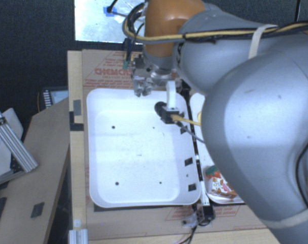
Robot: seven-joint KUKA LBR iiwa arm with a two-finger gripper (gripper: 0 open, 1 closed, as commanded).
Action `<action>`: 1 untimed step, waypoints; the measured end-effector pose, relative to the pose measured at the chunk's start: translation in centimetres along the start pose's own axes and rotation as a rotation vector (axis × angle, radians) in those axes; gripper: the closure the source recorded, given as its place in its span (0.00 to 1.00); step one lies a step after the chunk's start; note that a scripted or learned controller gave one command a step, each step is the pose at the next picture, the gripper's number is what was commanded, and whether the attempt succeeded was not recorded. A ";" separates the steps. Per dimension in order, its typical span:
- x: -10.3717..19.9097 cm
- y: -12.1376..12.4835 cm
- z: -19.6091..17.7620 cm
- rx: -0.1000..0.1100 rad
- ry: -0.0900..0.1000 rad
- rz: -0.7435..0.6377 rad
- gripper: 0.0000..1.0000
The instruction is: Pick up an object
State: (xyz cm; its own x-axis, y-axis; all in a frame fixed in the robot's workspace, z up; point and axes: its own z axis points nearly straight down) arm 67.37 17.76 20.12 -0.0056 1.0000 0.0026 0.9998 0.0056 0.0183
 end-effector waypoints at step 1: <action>5.3 -5.6 3.5 0.022 0.000 -0.004 1.00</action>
State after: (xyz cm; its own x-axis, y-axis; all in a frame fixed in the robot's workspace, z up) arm 61.76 23.00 16.57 -0.0094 1.0000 0.0022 0.9999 0.0094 -0.0040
